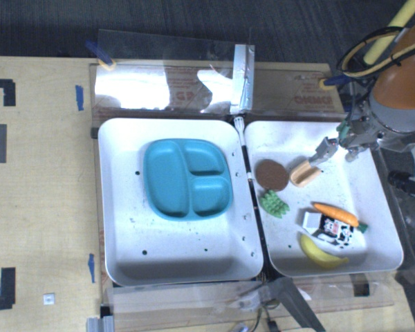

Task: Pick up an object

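My gripper (pixel 337 152) hangs over the upper right part of the right bin (pixel 373 185), open, with nothing between its fingers. Its left finger (pixel 324 149) points down toward a tan bun-shaped piece (pixel 304 173) and ends just above it. Beside the bun lies a brown round disc (pixel 271 174), with a green knobbly toy (pixel 274 204) below it. Nearer the front sit an orange carrot (pixel 335 213), a black-and-white toy (pixel 330 229) and a yellow banana (pixel 320 251).
A blue divided plate (pixel 188 178) lies in the left bin (pixel 117 241). A raised divider (pixel 251 192) separates the two bins. The arm's orange band (pixel 401 88) and its cables stand over the right bin's far right corner.
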`<state>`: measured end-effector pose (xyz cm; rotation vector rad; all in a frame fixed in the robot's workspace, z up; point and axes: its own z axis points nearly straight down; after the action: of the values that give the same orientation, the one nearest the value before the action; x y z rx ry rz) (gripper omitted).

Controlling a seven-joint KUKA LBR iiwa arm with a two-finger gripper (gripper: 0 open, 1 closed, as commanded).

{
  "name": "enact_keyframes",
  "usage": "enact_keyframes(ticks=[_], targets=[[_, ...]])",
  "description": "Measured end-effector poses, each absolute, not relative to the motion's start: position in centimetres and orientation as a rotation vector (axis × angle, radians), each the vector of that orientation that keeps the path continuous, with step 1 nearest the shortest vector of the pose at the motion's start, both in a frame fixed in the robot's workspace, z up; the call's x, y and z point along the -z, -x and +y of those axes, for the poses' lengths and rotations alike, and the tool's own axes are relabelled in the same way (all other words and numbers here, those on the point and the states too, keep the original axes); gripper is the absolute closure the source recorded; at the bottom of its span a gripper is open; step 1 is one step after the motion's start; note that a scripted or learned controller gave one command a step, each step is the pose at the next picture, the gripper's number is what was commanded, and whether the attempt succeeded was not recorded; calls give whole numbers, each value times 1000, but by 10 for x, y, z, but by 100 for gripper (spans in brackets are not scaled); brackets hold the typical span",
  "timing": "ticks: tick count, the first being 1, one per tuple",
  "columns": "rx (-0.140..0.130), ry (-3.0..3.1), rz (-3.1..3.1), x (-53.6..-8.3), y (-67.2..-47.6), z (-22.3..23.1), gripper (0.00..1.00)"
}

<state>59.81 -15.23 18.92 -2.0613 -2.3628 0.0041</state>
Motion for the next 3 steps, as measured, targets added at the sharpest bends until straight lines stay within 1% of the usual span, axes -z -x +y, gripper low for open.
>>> enact_keyframes(ticks=[1,2,3], targets=[[5,1876,-2526,-87,-540,-151,0],[5,1992,-2437,-87,-573,-133,0],[2,2146,-2298,-86,-668,-126,0]])
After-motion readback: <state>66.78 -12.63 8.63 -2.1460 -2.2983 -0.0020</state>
